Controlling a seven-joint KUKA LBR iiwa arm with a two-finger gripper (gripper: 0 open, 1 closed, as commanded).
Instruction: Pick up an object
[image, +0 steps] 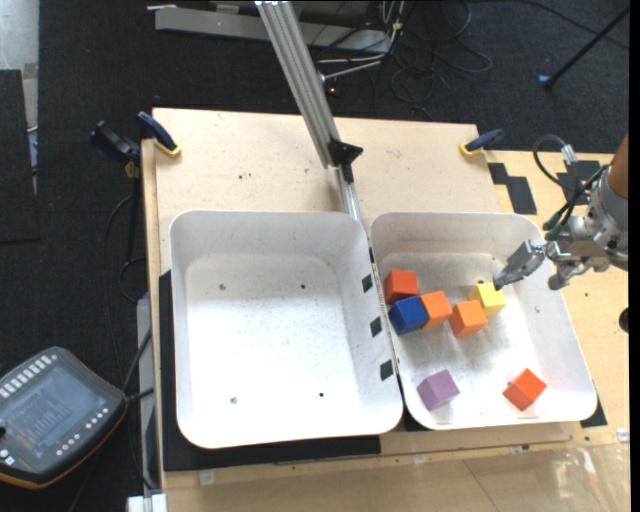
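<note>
Camera view
Bench: a pale board (300, 160) with two shallow white bins side by side.
Left bin: its wall (178, 300) encloses a bare, speckled floor.
Right bin: its rim (575, 350) encloses a scatter of blocks.
Arm: reaches in from the right, wrist over the right bin's far right edge.
Claw (512, 268): low over the upper right part of the right bin, tilted toward the blocks; whether it is released or clenched I cannot tell, and nothing can be seen gripped in it.
Yellow block (491, 296): just below the claw tip, very near it; contact cannot be judged.
Orange blocks: one (401, 283) near the divider, one (436, 306) beside the blue block, one (468, 318) just beside the yellow block.
Blue block (408, 314): touching the block near the divider and the orange one to its right.
Purple block (438, 389): alone near the front wall of the right bin.
Red-orange block (525, 389): alone in the front right corner, well apart from the cluster.
Metal rail (305, 80): slants from the top down to the gap between the bins.
Clamps: one (160, 135) at the board's far left corner, one (482, 142) at the far right.
Handheld panel (50, 415): on the dark floor at lower left.
</note>
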